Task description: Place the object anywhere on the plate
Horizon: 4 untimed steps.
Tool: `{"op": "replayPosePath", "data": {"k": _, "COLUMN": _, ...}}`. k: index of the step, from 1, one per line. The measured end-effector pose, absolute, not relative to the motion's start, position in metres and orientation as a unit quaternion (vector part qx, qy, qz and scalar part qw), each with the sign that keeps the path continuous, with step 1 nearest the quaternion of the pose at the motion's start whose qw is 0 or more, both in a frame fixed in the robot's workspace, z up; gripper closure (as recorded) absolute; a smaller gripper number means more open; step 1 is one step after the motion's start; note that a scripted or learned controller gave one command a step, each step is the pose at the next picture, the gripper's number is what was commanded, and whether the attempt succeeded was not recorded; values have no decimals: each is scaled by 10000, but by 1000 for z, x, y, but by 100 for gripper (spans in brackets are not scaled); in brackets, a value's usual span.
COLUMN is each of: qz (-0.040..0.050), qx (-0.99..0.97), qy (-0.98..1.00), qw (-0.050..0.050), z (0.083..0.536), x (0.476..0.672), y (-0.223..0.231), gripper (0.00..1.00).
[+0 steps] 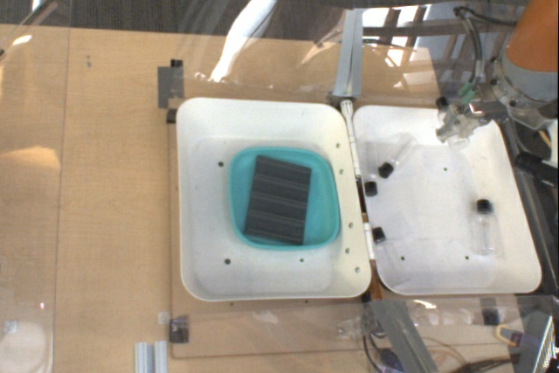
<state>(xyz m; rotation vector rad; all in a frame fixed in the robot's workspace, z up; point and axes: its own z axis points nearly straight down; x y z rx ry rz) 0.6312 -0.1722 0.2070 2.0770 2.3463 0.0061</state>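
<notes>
The dark grey ribbed rectangular block (279,200) lies flat on the teal square plate with rounded corners (325,214). It sits on the plate's middle, a little askew to its sides, with teal rim showing all round. The plate itself rests in the left shallow white bin (201,214), on the pale wooden worktop (96,188).

The tool (454,123) is well apart from the plate, off to its right and further back, over the far part of the right shallow white bin (515,275). The block is nowhere near it; the divide between the two bins lies between them. Whether the tool stands wide or narrow I cannot tell: its end is pale and glassy against the white bin floor, and glare blurs it. Nothing dark like the block shows at it.

Behind the tool the grey arm with its orange band (534,35) is cut off by the frame's edge, so little more than the wrist and some cables can be made out.

To the right of the plate, in the right bin, there is a small clear vial with a black cap (480,218). Its glass body is nearly lost against the white. Nearer the plate, another black-capped clear piece (385,169) lies just past the divide. It is too small to identify with any certainty.

Bright reflections off a clear sheet wash over the worktop beyond the plate.
</notes>
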Motion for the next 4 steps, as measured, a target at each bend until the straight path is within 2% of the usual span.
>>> {"op": "replayPosePath", "data": {"k": 1, "qz": 14, "qx": 6380, "qy": 7701, "qw": 14, "z": 151, "x": 596, "y": -90, "gripper": 100}}
{"op": "replayPosePath", "data": {"k": 2, "qz": 17, "qx": 6382, "qy": 7699, "qw": 20, "z": 151, "x": 596, "y": -91, "gripper": 0}}
{"op": "replayPosePath", "data": {"k": 3, "qz": 21, "qx": 6950, "qy": 7190, "qw": 13, "z": 186, "x": 535, "y": -65, "gripper": 0}}
{"op": "replayPosePath", "data": {"k": 4, "qz": 15, "qx": 7670, "qy": 6416, "qw": 2, "z": 186, "x": 501, "y": 19, "gripper": 0}}
